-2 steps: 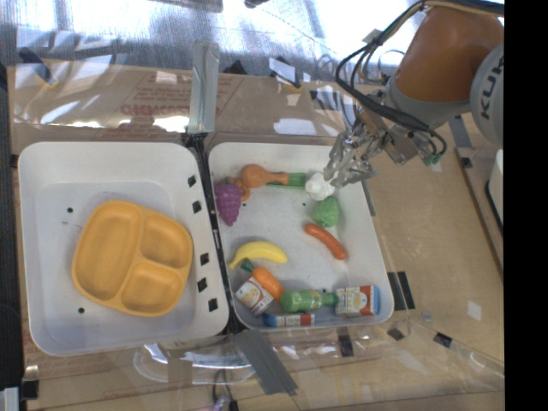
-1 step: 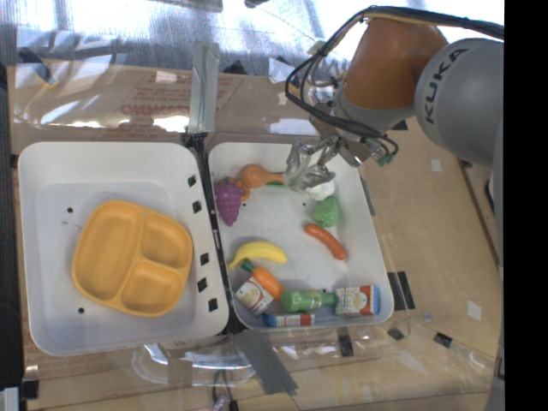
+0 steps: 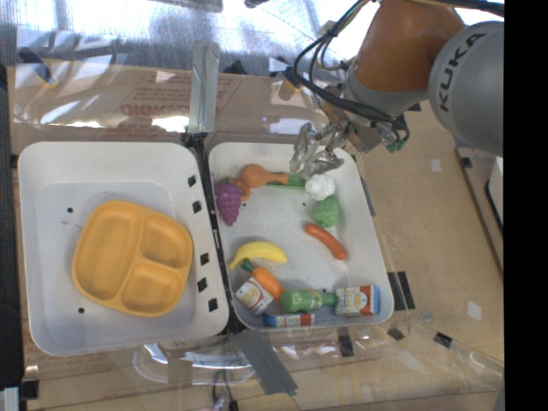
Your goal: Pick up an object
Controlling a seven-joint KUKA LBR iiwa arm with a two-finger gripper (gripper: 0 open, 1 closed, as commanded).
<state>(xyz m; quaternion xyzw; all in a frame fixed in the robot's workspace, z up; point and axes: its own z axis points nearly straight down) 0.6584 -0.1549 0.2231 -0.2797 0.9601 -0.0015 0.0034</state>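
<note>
The gripper [image 3: 315, 154] hangs over the upper edge of the right bin [image 3: 370, 229], right of frame centre. Whether it is open or closed cannot be told from this angle; nothing is visibly held.

Candidate objects lie in the right bin: a white cauliflower [image 3: 320, 187] directly below the gripper, a green broccoli [image 3: 326, 211] touching it, an orange pear-shaped toy [image 3: 255, 176] to the left, purple grapes [image 3: 228, 201], a carrot [image 3: 325, 241], a banana [image 3: 259, 253], and bottles and a carton [image 3: 356, 299] along the lower edge. The left bin [image 3: 51, 169] holds a yellow divided tray [image 3: 132, 258].

Likely fault conditions: the cauliflower and broccoli touch, so a descent may strike both or wedge between them. The bin wall sits close to the gripper, so contact with the rim is possible. Rounded toys may slip out on closing.
</note>
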